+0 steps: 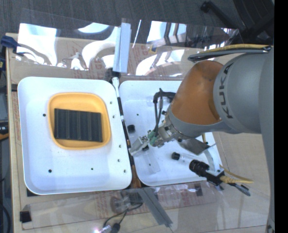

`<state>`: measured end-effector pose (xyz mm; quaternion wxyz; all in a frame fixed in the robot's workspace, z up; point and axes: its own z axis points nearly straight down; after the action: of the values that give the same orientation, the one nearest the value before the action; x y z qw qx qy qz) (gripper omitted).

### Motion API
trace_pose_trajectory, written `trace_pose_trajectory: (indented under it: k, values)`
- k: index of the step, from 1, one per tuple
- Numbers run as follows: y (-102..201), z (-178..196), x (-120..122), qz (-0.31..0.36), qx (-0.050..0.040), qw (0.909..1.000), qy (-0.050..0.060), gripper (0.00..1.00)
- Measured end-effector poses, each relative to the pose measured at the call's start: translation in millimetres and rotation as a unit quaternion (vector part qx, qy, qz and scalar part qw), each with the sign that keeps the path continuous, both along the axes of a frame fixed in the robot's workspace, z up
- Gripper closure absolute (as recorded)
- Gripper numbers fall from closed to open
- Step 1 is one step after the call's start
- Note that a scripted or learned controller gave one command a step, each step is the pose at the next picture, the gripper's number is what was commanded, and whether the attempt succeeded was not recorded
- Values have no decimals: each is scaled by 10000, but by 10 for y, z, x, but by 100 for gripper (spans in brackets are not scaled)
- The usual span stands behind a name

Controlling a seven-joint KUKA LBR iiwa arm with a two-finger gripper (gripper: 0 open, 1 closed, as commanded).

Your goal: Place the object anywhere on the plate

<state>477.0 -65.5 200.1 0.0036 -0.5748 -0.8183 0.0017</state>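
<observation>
Rounded grey-and-orange arm [221, 98] over smooth white right bin [144, 176], pincer [143, 145] state unclear; squarish yellow plate [78, 121] left.

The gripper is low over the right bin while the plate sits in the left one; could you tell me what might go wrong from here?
1. The gripper sits low in the right bin, and I can't see an object held between its fingers, so the pick may fail.
2. The yellow plate lies in the left bin; carrying across means clearing the raised rims where the bins meet, which a low move could clip.
</observation>
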Motion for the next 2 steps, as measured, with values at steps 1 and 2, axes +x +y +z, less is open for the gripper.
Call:
trace_pose_trajectory:
  k: [1, 2]
  values:
    - [-4, 95, 8, 11, 0, 10000, 8, 100]
    - [487, -88, -4, 1013, 3, 9948, -22, 100]
